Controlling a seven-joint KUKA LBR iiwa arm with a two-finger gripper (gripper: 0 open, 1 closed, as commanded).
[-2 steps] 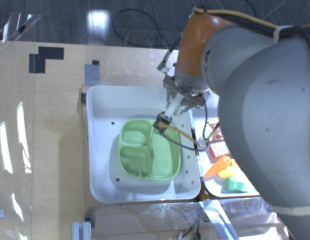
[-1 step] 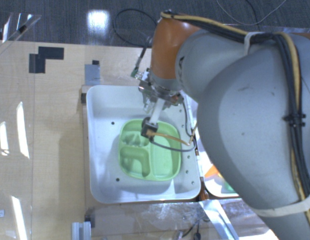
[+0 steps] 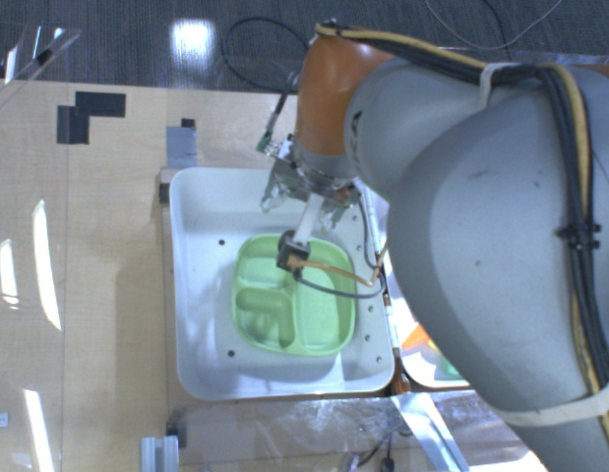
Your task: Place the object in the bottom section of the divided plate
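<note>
Grey gripper point(image 3: 309, 195) hovers at the 12 o'clock rim of the lime-green divided plate point(image 3: 299, 313), and from up here I can't tell whether it's open, closed or carrying the object. That plate lies flat in the middle of the white bin point(image 3: 201, 264), presumably so a drop lands cleanly. Meanwhile the arm point(image 3: 501, 244) sweeps in from 3 o'clock, its orange-banded wrist point(image 3: 329, 96) pointing steeply down.

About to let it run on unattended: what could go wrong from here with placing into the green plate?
1. I cannot tell whether the gripper carries anything; it may place nothing.
2. It hangs over the green plate's top rim in the view; a release there could land in the wrong section or on the white bin's floor.
3. Descending there, it might strike the rim and tip the plate.
</note>
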